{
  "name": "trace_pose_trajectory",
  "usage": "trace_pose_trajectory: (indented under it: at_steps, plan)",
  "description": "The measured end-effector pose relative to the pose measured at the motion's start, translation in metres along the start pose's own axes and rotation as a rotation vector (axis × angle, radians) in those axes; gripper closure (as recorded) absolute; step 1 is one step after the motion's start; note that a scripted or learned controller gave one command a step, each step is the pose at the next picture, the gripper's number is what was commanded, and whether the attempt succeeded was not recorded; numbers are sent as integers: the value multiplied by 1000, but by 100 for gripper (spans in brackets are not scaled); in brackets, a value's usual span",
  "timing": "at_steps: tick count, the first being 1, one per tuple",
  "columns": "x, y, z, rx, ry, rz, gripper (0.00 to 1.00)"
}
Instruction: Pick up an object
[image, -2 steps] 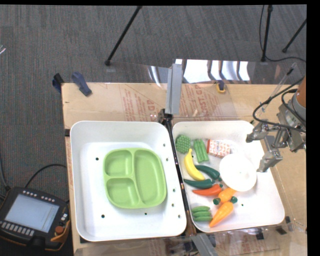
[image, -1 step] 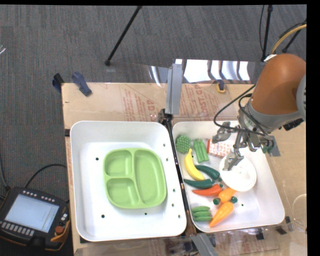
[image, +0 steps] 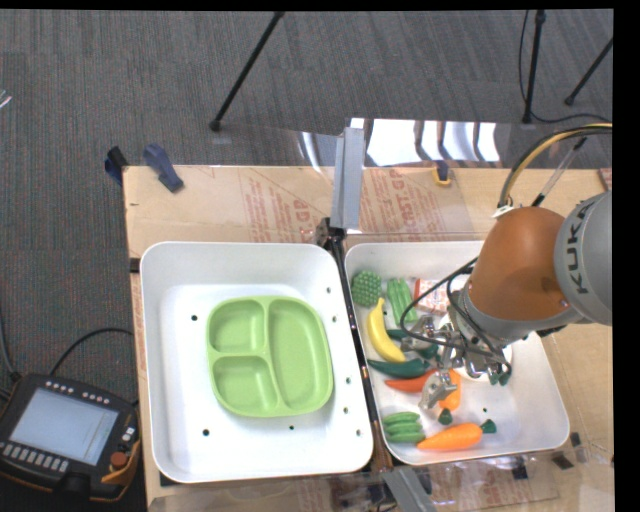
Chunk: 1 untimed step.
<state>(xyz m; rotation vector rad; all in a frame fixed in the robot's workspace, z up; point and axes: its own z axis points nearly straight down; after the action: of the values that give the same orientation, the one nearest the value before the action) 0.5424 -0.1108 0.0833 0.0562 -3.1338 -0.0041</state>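
The right bin (image: 545, 395) holds a pile of toy food. A yellow banana (image: 383, 332) lies at the left, with a round green knobbly piece (image: 367, 288) and a green cucumber (image: 400, 298) behind it. A dark green pod (image: 398, 367) and a red chili (image: 407, 384) lie mid-bin. An orange carrot (image: 455, 436) and a small green bundle (image: 402, 427) lie at the front. My gripper (image: 438, 388) reaches down into the middle of the bin, just right of the red chili and over a small orange piece (image: 453, 399). The orange-banded wrist (image: 520, 268) hides the items behind it.
The left bin (image: 170, 300) holds a light green divided plate (image: 270, 355). A white and red packet (image: 432, 292) lies at the back of the right bin. A handheld control pendant (image: 65, 432) sits at the lower left, off the bench.
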Motion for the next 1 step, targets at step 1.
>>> trace_pose_trajectory:
  at_steps: [1]
  plan:
    - [-100, -60, -1, 0, -3, -13, 0]
